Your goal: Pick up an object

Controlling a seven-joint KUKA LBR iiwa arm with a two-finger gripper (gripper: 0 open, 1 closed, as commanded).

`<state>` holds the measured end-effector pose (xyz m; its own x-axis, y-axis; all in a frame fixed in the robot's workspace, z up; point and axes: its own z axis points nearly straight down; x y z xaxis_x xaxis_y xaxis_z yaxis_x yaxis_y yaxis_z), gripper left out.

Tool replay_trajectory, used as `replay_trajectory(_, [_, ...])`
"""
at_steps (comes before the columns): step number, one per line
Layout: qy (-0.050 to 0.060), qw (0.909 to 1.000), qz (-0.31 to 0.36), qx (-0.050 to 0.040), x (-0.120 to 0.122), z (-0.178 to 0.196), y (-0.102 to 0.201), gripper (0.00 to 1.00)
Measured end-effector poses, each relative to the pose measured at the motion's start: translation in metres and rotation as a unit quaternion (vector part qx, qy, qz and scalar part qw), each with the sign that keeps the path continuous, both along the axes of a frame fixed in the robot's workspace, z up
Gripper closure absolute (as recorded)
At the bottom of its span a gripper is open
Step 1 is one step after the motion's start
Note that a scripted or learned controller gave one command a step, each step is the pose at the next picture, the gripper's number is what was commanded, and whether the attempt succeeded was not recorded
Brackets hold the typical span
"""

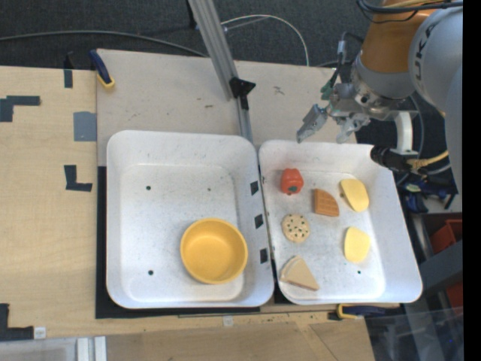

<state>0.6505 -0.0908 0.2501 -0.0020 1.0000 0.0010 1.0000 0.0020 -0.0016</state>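
Camera view: the hand [328, 126] hovers at upper right above the right bin's [398, 224] far rim, fingers spread wide, holding nothing. A red object [291, 180] lies just below; a yellow bowl [214, 250] sits in the left bin [120, 201].

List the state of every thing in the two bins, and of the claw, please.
Round yellow bowl: upright, in the left white bin.
Small red pepper-like toy: lying in the right white bin, untouched.
Orange-brown wedge: lying flat.
Round dotted cookie: lying flat.
Tan triangular wedge: lying flat.
Two yellow oval pieces: lying apart.
Claw: open, holding nothing, above the right bin's far rim.
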Motion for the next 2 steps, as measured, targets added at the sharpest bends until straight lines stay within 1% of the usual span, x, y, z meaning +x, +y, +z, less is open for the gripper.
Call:
replay_trajectory(1, [0.000,1.0000,0.000,0.0000,0.000,0.000,0.000,0.00])
replay_trajectory(2, [0.002,1.0000,0.000,-0.0011,0.001,-0.051,-0.009,0.00])
